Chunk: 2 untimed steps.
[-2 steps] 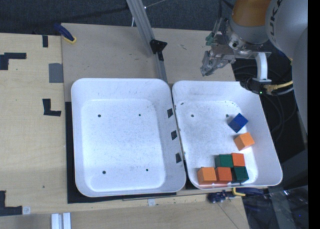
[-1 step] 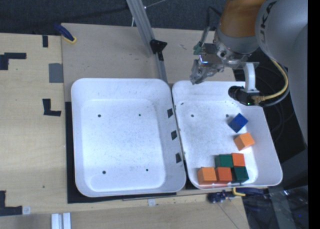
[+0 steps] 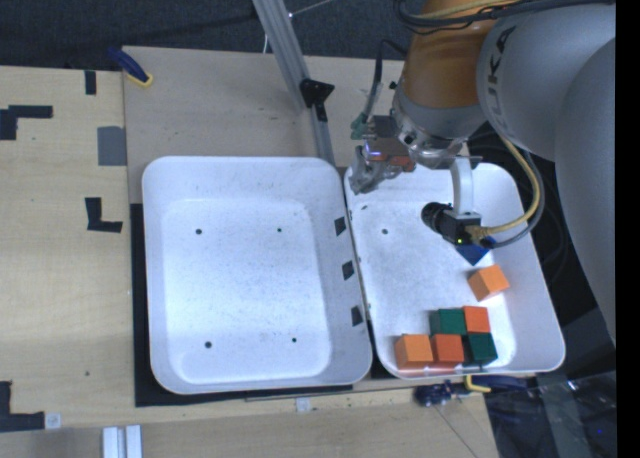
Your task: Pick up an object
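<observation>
I saw gripper [image 3: 372, 168] at top-left corner of right bin [image 3: 400, 276]; fingers too blurred, could not tell spread or any hold. Blocks sat matte, square-edged: four orange, two green, perhaps one blue [image 3: 472, 251] half hidden. Lone orange block [image 3: 488, 282] near right wall; cluster [image 3: 450, 338] at bottom. Left bin [image 3: 240, 276] smooth, speckled white plastic.

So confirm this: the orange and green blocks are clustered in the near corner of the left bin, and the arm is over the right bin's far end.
Not quite. The camera view shows the orange and green blocks in the near corner of the right bin, not the left bin. The arm is indeed over the right bin's far end.
</observation>
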Each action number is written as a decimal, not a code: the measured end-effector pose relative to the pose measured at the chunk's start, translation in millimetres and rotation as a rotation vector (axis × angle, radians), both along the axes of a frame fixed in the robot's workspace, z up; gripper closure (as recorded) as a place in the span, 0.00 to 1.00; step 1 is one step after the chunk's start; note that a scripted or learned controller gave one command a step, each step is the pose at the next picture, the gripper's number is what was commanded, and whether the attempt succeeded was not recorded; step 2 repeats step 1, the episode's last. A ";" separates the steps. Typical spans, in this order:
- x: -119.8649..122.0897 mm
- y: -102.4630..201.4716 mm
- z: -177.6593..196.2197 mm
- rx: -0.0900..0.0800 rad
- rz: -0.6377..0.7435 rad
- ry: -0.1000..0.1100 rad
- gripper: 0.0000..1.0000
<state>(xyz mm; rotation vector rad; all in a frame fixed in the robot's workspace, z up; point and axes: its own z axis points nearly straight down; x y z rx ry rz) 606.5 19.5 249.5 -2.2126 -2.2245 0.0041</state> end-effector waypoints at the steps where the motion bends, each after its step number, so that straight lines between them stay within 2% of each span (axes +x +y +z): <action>1: -30.5 37.0 -0.3 0.000 0.000 -0.001 1.00; 2: -30.5 37.0 -0.3 0.000 0.000 -0.001 1.00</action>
